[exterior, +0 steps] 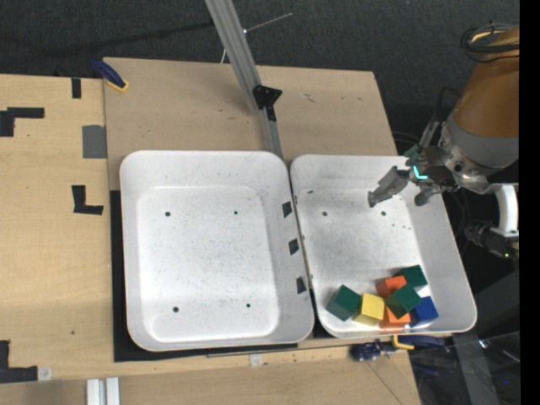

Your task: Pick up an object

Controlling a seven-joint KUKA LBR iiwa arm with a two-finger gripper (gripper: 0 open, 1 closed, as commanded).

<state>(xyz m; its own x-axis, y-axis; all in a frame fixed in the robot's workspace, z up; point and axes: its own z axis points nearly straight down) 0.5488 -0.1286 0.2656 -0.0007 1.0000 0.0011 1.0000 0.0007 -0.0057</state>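
Several small blocks lie bunched in the front right corner of the right bin (337,226): a green one (343,301), a yellow one (369,308), an orange one (390,285), a dark green one (404,299) and a blue one (425,310). My gripper (402,191) hangs over the back right part of that bin, well behind the blocks. Its fingers (385,186) are spread apart with nothing between them. The grey wrist and orange band rise to the right of it.
The left bin (135,226) sits beside the right one, their rims touching. A slanted metal pole (240,45) runs down to a black clamp (267,97) behind the bins. A blue and yellow tool (110,73) lies at the back left.
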